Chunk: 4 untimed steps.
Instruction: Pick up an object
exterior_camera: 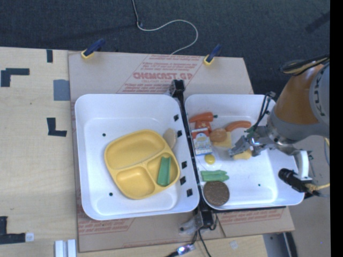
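Note:
My gripper (pixel 239 150) hangs low over the middle of the right bin (pixel 268 194), on the grey arm that comes in from the right. A small yellow piece (pixel 244 156) lies right at its tip, partly hidden under it. To its left lie a tan bun (pixel 219 136), a white carton (pixel 202 143), a yellow ball (pixel 210 158) and an orange sausage (pixel 238 126). Nearer the front are green pods (pixel 214 175) and a brown disc (pixel 216 193).
The left bin (pixel 86 143) holds a yellow divided plate (pixel 134 159) with a green item (pixel 164 171) in one section, and a beige piece (pixel 170 138) beside it. A black divider (pixel 185 138) runs between the bins. A red packet (pixel 200 127) lies at the right bin's far left.

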{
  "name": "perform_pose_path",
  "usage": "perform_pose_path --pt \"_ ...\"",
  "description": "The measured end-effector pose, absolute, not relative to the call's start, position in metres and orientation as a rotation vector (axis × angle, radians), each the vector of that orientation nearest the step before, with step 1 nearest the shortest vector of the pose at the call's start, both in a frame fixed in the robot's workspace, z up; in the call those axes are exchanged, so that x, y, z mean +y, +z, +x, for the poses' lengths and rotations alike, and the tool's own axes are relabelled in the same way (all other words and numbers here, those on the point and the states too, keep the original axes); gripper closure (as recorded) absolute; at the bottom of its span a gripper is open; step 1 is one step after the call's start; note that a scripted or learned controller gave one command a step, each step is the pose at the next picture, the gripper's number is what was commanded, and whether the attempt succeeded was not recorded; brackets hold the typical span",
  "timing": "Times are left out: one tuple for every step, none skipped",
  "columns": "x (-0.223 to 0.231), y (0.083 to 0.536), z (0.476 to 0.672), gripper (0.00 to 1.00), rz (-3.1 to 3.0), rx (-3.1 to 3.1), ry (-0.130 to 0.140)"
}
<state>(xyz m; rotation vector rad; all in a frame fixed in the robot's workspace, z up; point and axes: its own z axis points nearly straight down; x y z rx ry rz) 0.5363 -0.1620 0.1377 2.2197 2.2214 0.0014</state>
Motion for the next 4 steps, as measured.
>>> perform_pose_path --pt "-0.161 0.200 0.542 1.00 2.216 2.221 0.004" --pt "-0.160 0.226 0.542 1.00 2.218 2.222 0.002" --pt "-0.096 0.225 0.543 1.00 2.216 2.232 0.001" --pt "-0.041 0.213 0.549 1.00 2.216 2.232 -0.002"
